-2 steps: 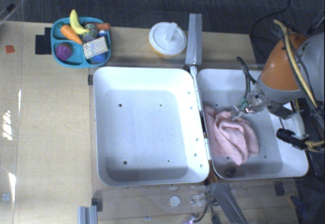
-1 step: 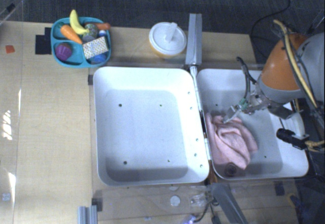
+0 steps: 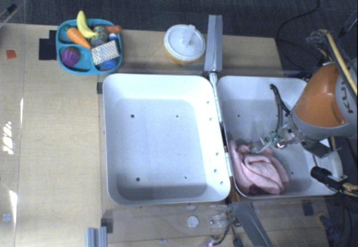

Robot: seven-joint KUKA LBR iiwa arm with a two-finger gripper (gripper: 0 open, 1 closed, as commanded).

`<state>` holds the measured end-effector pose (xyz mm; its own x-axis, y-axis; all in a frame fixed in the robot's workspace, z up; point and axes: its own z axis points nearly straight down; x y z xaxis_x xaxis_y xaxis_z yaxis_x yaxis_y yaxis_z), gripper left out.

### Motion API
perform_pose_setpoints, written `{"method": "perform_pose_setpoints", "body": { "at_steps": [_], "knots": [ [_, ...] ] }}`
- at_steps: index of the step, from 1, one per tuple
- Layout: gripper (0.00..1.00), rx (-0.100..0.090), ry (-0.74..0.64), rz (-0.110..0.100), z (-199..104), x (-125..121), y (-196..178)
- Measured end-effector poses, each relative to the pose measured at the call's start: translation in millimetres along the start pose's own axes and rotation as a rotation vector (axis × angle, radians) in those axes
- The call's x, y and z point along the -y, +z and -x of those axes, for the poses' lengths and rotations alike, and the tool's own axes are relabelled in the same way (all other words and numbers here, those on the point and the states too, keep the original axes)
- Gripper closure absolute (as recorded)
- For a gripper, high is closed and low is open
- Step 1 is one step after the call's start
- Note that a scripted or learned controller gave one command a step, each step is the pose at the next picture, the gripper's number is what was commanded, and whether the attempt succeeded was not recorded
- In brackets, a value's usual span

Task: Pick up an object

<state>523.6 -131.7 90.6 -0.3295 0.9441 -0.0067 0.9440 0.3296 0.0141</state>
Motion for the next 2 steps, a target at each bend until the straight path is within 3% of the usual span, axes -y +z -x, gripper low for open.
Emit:
{"method": "perform_pose_setpoints", "body": {
  "at_steps": [1, 2],
  "knots": [
    [0.0, 0.0, -0.143, 0.001, -23.7, -48.9, 0.6],
    [1.0, 0.003, -0.144, 0.005, -23.0, -51.0, -10.9]
  ]
}}
